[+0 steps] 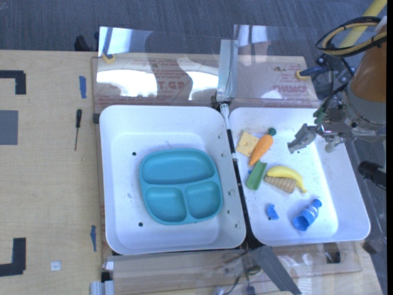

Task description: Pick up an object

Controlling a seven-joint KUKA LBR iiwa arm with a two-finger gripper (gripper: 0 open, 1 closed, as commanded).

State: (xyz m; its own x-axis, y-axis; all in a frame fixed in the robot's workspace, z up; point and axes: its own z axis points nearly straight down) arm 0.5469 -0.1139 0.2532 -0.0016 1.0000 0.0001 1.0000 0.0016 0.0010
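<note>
Above the right bin [353,183], the pincer [301,141] hangs open and empty; no writing is legible.

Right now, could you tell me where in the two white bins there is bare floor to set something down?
In the left white bin, bare floor rings the teal three-compartment plastic tray, widest along the far wall. In the right white bin, the near-left corner and right side are free. It is crowded between the yellow cheese wedge, orange toy carrot, green cylinder and yellow banana.
</note>
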